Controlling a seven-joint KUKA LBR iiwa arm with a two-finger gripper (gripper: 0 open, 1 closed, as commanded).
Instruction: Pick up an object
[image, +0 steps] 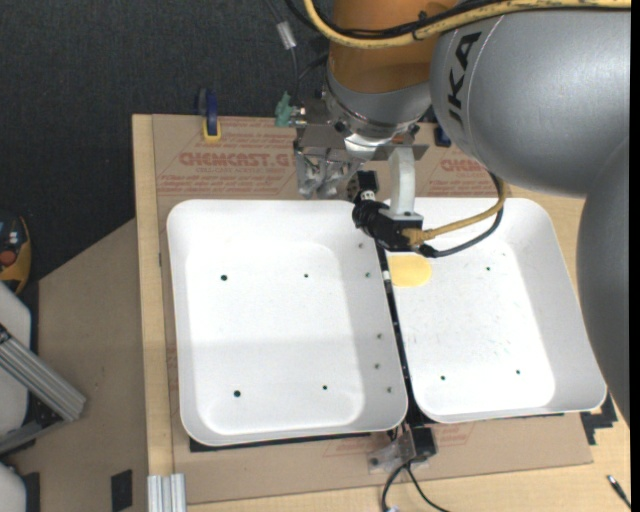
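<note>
Against the left wall of the right bin (530, 330), toward its far end, a flat yellow piece (412, 272) is lying on the floor. It is reading as a squat oval, long axis running roughly across the bin, with no clear pointing end. Its far edge is being hidden beneath part of the arm (530, 90). The gripper (320, 178) is hanging left of the bin's far left corner, over cardboard (240, 160); spread or closed, cannot tell, the metal parts are blurring together.
</note>
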